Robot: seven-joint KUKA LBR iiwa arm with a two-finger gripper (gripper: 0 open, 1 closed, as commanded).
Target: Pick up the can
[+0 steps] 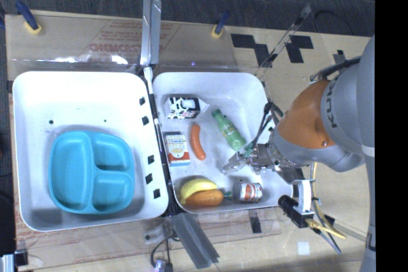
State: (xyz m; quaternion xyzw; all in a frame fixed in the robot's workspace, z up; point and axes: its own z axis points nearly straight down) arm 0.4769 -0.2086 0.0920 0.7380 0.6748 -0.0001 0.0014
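A small can with a red and white label lies on its side near the front edge of the right bin. My gripper hangs just above and behind the can, a short way from it, between the can and a green bottle. Its metal fingers look spread, with nothing between them. The grey arm with its orange band comes in from the right over the bin's rim.
The right bin also holds a black and white carton, a small red box, a sausage, a banana and a bread roll. A blue divided tray lies in the left bin.
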